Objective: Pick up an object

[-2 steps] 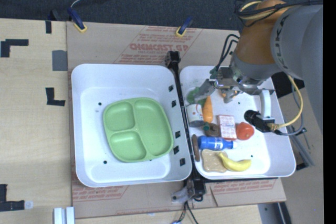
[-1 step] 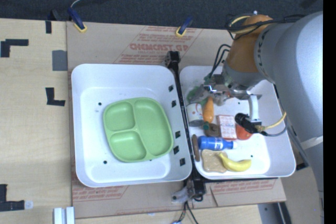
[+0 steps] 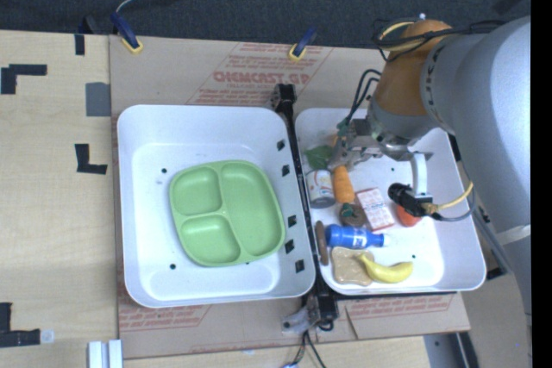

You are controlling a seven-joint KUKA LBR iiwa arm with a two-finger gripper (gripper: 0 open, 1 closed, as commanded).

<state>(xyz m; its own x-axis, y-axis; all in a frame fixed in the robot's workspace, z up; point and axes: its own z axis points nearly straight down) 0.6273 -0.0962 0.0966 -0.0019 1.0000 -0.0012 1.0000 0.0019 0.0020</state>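
Observation:
My gripper [image 3: 348, 147] is low in the back of the right bin [image 3: 457, 267], just above the top end of an orange carrot [image 3: 344, 184]. A dark green item [image 3: 317, 156] lies beside it to the left. Nearer the front lie a small can [image 3: 321, 188], a red and white packet [image 3: 373, 207], a blue bottle [image 3: 354, 237], a yellow banana [image 3: 386, 271] and a tan slice of bread [image 3: 347, 266]. The wrist hides the fingers.
The left bin [image 3: 138, 185] holds a green divided plate [image 3: 226, 212]. A brown stick-like item [image 3: 321, 241] lies along the right bin's left wall. An orange-red object [image 3: 408, 217] lies near the packet. The arm covers the right bin's back right corner.

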